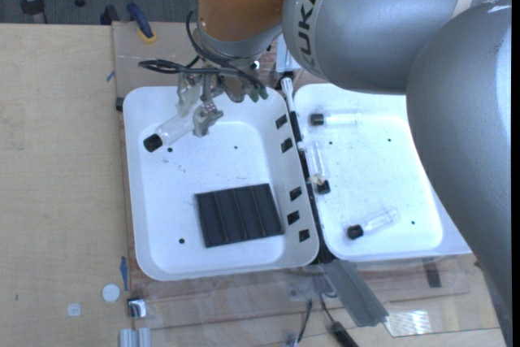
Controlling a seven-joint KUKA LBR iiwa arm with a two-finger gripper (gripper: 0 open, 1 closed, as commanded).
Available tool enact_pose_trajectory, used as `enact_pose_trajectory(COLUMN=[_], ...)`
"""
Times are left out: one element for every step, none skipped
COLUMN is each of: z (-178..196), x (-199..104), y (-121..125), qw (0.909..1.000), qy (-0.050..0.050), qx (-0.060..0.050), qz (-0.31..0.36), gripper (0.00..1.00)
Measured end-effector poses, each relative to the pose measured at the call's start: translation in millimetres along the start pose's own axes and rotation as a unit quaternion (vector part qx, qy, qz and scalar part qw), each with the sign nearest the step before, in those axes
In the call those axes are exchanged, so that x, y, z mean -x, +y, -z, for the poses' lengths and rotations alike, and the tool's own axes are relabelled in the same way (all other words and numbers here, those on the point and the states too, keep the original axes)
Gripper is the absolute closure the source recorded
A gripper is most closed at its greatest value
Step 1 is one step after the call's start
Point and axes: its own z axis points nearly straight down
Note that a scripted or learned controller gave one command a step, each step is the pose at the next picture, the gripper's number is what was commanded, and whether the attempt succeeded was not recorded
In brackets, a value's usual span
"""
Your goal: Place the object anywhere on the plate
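We see our pincer (203, 111) clenched on a clear tube (172, 128), its black cap jutting to the pincer's left, the dark plate (239, 214) lying well below it.

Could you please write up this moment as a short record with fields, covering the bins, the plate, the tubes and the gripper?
bins: left bin and right bin, white, side by side
plate: dark ribbed plate lying flat in the left bin, nothing on it
tube at gripper: clear tube with black cap, tilted, in the left bin's upper left, away from the plate
gripper: gripper at the tube's upper end; grip cannot be confirmed
right bin tubes: three tubes, one at the top, one along the left wall, one near the bottom
task status: not yet done
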Motion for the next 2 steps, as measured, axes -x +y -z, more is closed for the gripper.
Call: enact_pose_trajectory(z=[87, 47], x=[-21, -17], y=[12, 1], qw=[0.9392, 0.916], qy=[0.0, 0.003], qx=[0.001, 0.003], qz=[0.343, 0.401], gripper=[1.0, 1.0])
